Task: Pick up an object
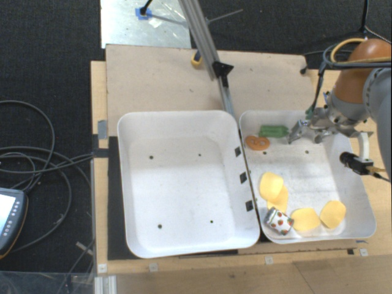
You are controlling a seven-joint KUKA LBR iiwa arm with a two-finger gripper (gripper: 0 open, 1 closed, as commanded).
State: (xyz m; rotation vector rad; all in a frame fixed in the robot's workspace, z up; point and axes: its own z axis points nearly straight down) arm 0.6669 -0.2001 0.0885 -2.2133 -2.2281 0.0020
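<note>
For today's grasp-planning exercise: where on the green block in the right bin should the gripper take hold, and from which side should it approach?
Grip the green block across its short width, near the middle, coming straight down from above. It lies flat and long, roughly parallel to the right bin's far wall, with bare floor along its near side. The orange pretzel-shaped piece sits close to its left end, so probably stay off that end.

2 white bins (184, 182), 4 yellow pieces (271, 185)

right bin (361, 222): four chips (272, 187), die (278, 221) in front; pretzel (257, 143), block (273, 131) behind | gripper (306, 129) beside block
</note>
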